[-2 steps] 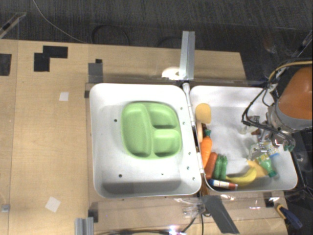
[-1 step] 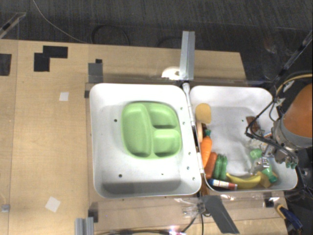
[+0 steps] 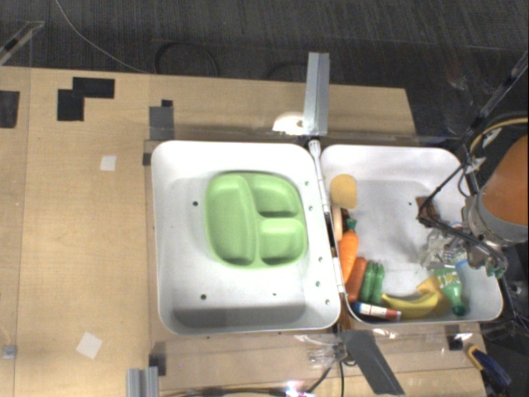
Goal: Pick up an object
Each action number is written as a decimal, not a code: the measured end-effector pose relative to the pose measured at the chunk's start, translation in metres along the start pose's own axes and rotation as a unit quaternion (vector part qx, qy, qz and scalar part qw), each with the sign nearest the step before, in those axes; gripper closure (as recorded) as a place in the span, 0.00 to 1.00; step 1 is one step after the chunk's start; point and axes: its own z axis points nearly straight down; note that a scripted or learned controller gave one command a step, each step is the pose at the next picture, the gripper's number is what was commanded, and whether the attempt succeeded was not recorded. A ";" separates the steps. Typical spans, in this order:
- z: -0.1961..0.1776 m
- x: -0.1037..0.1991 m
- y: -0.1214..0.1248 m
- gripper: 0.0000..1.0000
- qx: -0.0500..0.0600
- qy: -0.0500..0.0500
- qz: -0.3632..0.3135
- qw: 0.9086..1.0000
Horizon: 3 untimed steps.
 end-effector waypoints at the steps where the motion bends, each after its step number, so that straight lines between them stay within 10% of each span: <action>1: -0.055 -0.013 0.001 1.00 -0.005 0.011 -0.182 0.983; 2: -0.057 -0.069 0.009 1.00 -0.008 0.009 -0.410 0.912; 3: -0.054 -0.038 0.005 1.00 -0.011 0.009 -0.566 0.824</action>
